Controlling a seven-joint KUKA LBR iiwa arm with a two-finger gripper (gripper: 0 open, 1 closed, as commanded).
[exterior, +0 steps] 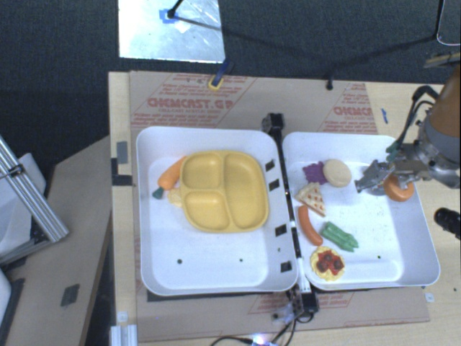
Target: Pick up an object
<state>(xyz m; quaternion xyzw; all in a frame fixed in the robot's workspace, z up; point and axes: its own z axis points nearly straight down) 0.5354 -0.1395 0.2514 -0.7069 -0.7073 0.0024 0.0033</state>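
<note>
My gripper (369,179) hangs over the right part of the right bin (403,251), reaching in from the right. An orange round toy (400,190) lies just right of and below it, partly covered by the gripper body. I cannot tell whether the two touch. To the gripper's left lie a beige bun (336,172) and purple grapes (313,171). Further forward in the same bin are a pizza slice (312,197), a red sausage (310,226), a green pea pod (338,236) and a small plate of spaghetti (328,263).
The left bin (155,258) holds a yellow divided plate (220,191) with a carrot (170,174) at its left edge. A black divider (284,193) with clips runs between the bins. Cardboard lies under both.
</note>
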